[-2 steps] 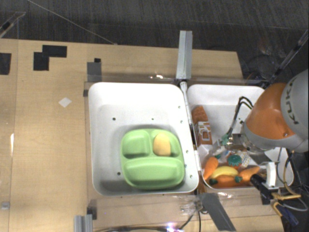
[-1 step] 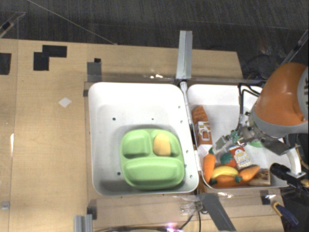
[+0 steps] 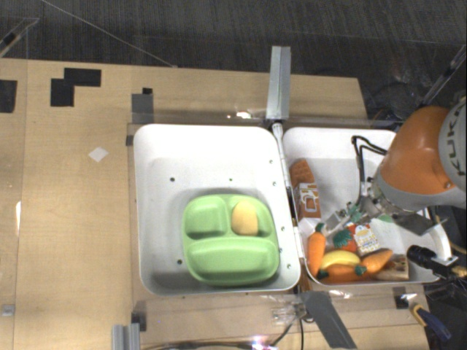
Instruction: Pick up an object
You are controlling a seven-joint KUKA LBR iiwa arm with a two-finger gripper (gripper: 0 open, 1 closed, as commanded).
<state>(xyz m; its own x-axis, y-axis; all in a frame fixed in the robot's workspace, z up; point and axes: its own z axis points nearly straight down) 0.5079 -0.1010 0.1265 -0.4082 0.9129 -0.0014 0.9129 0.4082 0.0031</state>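
We are viewing both white bins from above, taking the right bin [image 3: 328, 148] as our landmark. The grey arm with its orange band [image 3: 416, 155] is reaching over that bin's right half, and the gripper [image 3: 349, 217] is hanging just above the heap of toy food crowding the bin's near end. The rig is blurring and masking the tips, so we are leaving the claw's state as something we cannot tell, and we are seeing nothing plainly caught in it. Directly below the gripper, toward the bin's near wall, a yellow banana [image 3: 341, 258] is lying with its long axis running across the bin, left to right; an orange carrot [image 3: 316, 251] is standing just to its left, its long axis running roughly along the bin's length, and a second orange piece [image 3: 376, 261] is touching the banana on its right. A brown packet [image 3: 305, 188] is lying along the bin's left wall. Left of the right bin, the other bin is holding a green divided tray [image 3: 219, 257] carrying a yellow lemon [image 3: 246, 217]. We are judging the heap beneath the claw the likeliest target.
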